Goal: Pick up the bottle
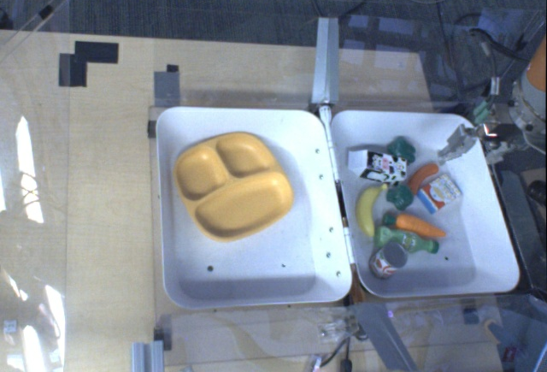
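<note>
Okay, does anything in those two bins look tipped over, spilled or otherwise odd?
Nothing looks spilled or broken. In the right bin, the green bottle lies on its side under the toy carrot, crowded by the banana and can. The yellow divided plate sits skewed in the left bin.

Yellow tray (232, 186); banana (368, 209); carrot (419, 226).

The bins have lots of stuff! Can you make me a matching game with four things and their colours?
Things:
1. banana
2. carrot
3. bottle
4. divided plate

Colours and places:
A. orange, right bin
B. green, right bin
C. mustard yellow, left bin
D. pale yellow, right bin

Pairs: 1-D, 2-A, 3-B, 4-C
</note>
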`<state>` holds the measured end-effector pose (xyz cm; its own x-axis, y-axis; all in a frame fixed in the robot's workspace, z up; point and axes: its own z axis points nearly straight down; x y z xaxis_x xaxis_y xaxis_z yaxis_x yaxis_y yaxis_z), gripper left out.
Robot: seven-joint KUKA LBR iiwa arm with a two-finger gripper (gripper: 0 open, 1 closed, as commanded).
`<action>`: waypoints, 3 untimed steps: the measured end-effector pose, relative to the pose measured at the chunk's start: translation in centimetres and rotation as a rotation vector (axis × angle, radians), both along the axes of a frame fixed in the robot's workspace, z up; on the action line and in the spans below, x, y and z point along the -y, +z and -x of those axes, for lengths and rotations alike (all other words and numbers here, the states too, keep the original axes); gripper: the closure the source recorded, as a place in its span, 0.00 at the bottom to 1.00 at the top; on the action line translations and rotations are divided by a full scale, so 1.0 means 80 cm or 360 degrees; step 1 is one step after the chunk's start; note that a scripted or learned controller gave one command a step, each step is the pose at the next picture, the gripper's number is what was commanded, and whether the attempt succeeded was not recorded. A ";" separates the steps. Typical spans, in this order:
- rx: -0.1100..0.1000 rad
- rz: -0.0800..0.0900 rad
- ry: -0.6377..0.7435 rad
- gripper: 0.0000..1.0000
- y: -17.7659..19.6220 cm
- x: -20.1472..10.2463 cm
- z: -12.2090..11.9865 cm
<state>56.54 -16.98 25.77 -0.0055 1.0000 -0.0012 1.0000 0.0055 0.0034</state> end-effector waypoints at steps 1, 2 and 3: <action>0.0000 -0.0002 -0.0199 0.00 -0.053 -0.038 0.097; 0.0004 0.0001 0.0090 0.00 -0.070 0.030 0.096; -0.0001 -0.0002 0.0021 0.00 -0.101 -0.051 0.054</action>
<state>52.26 -12.88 17.67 -0.0190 0.9998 -0.0002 0.9998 0.0190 0.0027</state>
